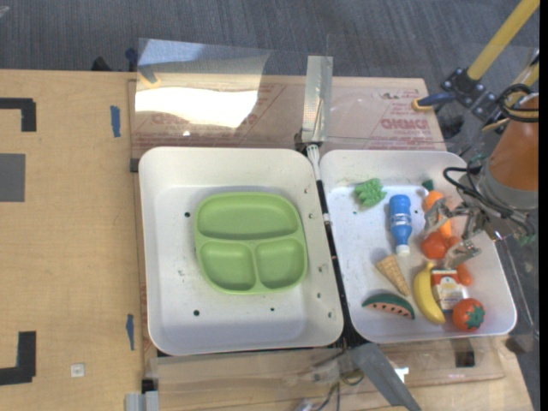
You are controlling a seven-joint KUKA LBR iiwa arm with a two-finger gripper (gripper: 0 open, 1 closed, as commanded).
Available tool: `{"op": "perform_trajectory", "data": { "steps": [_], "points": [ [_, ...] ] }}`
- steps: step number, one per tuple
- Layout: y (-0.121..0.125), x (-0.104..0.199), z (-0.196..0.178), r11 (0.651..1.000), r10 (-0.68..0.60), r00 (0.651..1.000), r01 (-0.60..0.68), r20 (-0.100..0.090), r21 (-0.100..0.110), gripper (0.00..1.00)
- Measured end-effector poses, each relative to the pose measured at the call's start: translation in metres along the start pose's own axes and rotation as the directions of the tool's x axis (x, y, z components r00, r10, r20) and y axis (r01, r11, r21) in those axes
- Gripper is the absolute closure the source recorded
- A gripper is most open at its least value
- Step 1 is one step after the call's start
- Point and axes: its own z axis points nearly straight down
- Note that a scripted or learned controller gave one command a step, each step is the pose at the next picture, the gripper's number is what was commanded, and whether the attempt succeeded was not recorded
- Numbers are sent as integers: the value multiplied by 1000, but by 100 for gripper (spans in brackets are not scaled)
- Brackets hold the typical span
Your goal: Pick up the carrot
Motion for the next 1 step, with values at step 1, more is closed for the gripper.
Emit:
{"op": "perform_trajectory", "data": {
  "steps": [1],
  "points": [
    [91,-13,-85,1000,11,1000,-11,1,-3,100]
  ]
}}
